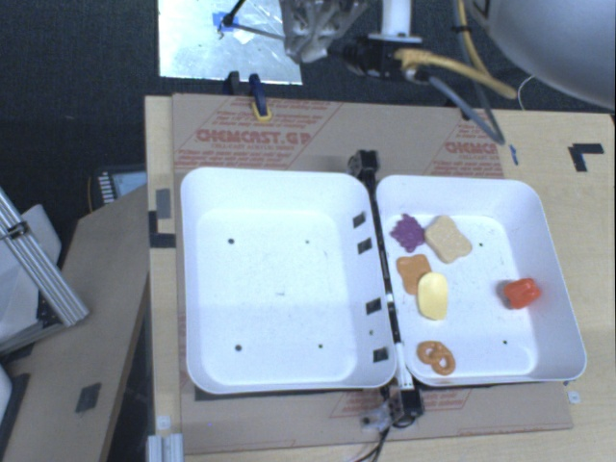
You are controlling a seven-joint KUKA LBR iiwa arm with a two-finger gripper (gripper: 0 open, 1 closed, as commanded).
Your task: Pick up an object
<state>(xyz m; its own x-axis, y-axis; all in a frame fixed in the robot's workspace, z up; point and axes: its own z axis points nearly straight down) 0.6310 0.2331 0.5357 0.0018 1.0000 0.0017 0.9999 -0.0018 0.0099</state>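
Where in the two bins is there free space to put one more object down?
The left bin has a bare floor from wall to wall. In the right bin, bare floor lies between the yellow piece and the red piece, and along the far wall. It is crowded near the divider: purple piece, tan piece, pretzel.

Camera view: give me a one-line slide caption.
Gripper raised beyond the bins; right white bin holds purple cluster, tan slice, orange piece, yellow oval, pretzel, red-orange piece.

light: bright, even | shadows: soft | glare: foil sheet | focus: slightly soft
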